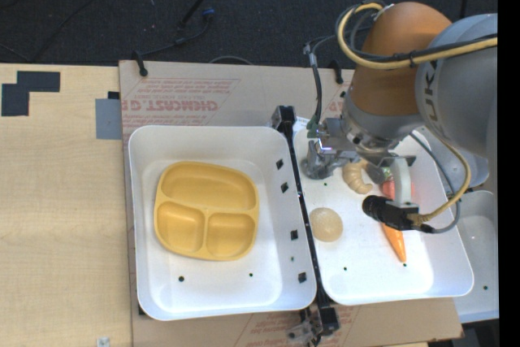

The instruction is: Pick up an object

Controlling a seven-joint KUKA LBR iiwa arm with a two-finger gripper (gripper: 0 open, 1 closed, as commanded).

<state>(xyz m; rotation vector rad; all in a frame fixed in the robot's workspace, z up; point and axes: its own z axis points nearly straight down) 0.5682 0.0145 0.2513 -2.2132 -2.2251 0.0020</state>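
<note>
An orange plastic carrot (pixel 395 239) lies at five o'clock in the right white bin (pixel 439 276), the gripper (pixel 318 161) at eleven o'clock, its state impossible to tell.

The grey arm (pixel 455 85) reaches in from the right, its orange band (pixel 398 53) bulging above the wrist. The gripper (pixel 321 158) points down and leftward, low.

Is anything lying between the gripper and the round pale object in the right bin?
Nothing visible does. The gripper sits at the right bin's upper left, and bare white floor separates it from the round pale object below.
</note>
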